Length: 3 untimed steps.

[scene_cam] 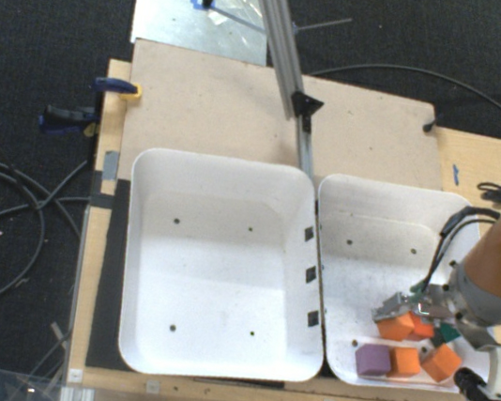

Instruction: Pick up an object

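From above, the left bin (pixel 220 266) offers wide bare floor; the right bin (pixel 365 252) is bare toward twelve o'clock; its blocks crowd the five o'clock corner against the near rim; a purple block (pixel 373 360) touches an orange block (pixel 405 362); the gripper (pixel 408 312) sits low over another orange block (pixel 395 328); its spread cannot be told.

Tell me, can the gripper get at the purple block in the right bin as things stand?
Probably yes. The purple block lies uncovered near the right bin's front wall, with open floor on its left. The gripper is just above the cluster. An orange block pressed against its right side may crowd one finger.
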Each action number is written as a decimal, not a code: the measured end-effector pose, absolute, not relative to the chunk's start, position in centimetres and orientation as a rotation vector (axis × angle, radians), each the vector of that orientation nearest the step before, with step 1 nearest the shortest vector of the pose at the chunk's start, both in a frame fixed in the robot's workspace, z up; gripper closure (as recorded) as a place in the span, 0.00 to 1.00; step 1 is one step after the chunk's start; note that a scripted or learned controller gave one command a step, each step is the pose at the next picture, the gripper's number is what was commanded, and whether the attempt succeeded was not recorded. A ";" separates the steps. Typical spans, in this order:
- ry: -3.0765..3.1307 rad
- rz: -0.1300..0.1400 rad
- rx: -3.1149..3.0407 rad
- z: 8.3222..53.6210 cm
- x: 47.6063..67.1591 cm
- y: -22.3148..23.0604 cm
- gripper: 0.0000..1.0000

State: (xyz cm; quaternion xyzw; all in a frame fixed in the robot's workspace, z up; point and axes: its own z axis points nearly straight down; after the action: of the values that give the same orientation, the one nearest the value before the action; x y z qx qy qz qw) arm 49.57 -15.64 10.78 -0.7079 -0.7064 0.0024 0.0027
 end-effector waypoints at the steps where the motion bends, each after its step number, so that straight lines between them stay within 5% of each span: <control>1: -2.226 -0.002 -2.218 12.2 49.9 -15.5 1.00; 2: -2.239 -0.010 -2.206 14.7 55.4 -7.8 1.00; 3: -2.228 -0.003 -2.220 10.2 55.8 -10.4 1.00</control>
State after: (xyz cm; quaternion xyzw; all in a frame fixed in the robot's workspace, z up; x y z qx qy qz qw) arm 55.80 -10.43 10.21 -0.7058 -0.7084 -0.0010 -0.0020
